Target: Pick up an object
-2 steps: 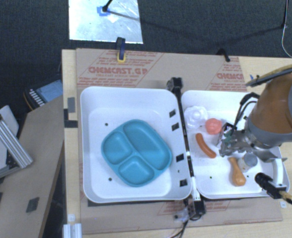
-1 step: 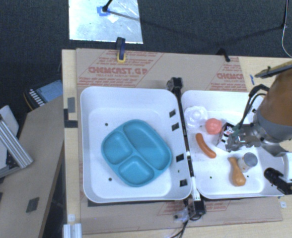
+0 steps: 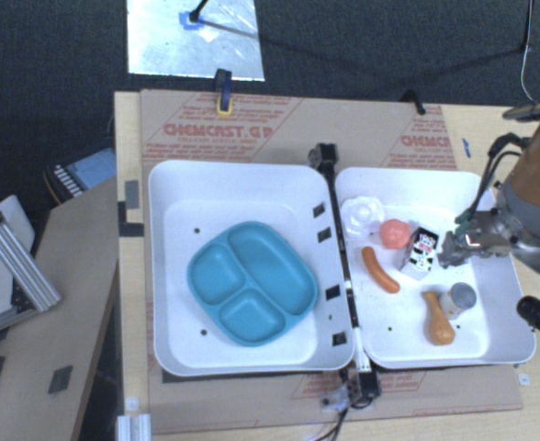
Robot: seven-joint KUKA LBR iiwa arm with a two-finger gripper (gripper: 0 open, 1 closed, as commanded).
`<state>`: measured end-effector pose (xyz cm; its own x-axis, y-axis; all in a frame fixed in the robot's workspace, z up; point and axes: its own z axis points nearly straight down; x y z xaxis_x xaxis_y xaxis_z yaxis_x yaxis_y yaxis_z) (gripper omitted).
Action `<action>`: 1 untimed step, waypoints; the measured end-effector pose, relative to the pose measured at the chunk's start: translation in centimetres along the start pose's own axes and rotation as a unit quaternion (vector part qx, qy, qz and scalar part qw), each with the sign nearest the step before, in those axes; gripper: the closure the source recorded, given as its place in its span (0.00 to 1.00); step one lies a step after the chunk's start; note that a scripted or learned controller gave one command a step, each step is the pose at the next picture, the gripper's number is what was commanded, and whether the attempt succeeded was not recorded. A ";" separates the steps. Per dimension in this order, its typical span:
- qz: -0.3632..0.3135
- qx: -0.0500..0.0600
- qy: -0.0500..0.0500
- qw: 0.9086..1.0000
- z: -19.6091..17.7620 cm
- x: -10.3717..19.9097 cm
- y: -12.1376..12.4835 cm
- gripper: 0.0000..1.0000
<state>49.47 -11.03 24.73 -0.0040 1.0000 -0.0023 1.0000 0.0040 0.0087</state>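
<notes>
The right bin [image 3: 490, 338] holds several small objects. A white crumpled piece [image 3: 362, 213] lies at its back left, with a pink ball [image 3: 395, 233] beside it. A black-and-white printed box [image 3: 421, 251] stands near the middle. An orange sausage shape [image 3: 380, 270] lies at the left, a tan drumstick-like toy [image 3: 437, 318] lies toward the front, and a small grey round piece [image 3: 459, 296] sits beside the toy. My gripper [image 3: 455, 249] hangs over the bin's right part, just right of the printed box and above the grey piece. Nothing shows between its fingers.
The left bin [image 3: 174, 205] holds a blue divided plate [image 3: 252, 283]. A black hinge strip [image 3: 336, 246] runs between the two bins. The arm [image 3: 536, 191] reaches in from the right over the right bin's edge. Cardboard lies under both bins.
</notes>
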 end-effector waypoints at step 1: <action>-0.003 0.003 0.002 1.000 -0.4 6.0 1.0 1.00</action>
<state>50.45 -5.01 25.09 -0.0095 1.0000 0.0023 1.0000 0.0095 0.0028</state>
